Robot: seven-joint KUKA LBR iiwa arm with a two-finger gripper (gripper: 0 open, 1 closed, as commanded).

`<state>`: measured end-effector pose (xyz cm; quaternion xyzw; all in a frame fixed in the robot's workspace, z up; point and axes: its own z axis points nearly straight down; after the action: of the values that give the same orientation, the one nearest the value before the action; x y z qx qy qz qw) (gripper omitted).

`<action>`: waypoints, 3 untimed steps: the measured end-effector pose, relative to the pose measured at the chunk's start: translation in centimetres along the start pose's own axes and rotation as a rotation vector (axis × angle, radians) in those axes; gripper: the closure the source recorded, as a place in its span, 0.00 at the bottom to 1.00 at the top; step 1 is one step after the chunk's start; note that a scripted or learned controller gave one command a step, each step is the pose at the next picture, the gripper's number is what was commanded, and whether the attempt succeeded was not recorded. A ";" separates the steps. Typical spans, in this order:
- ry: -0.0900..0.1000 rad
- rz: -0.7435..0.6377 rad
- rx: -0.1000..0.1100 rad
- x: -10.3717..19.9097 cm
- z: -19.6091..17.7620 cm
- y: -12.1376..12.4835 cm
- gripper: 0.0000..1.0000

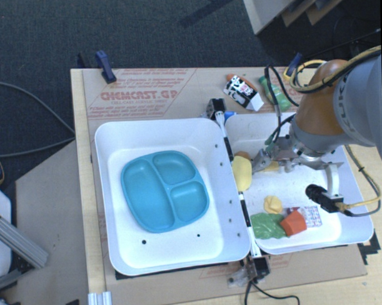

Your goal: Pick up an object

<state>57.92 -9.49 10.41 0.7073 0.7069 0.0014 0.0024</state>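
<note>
The gripper (266, 162) hung low beside the lemon (242, 172), jaw state impossible to tell; a clean pick likely needed it centred over the fruit first.

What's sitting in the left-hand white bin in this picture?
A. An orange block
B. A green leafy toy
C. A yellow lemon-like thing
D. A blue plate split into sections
D: the blue divided plate lies in the left bin, while the orange block, the green toy and the yellow piece lie in the right bin.
</note>
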 end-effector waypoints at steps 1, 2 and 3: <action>0.000 0.000 -0.002 0.0 -1.0 0.1 1.00; 0.000 0.000 -0.002 0.0 -1.0 0.0 0.00; 0.000 -0.001 0.003 -4.2 1.9 3.5 0.00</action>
<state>61.39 -13.66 8.53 0.7069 0.7073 0.0005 0.0013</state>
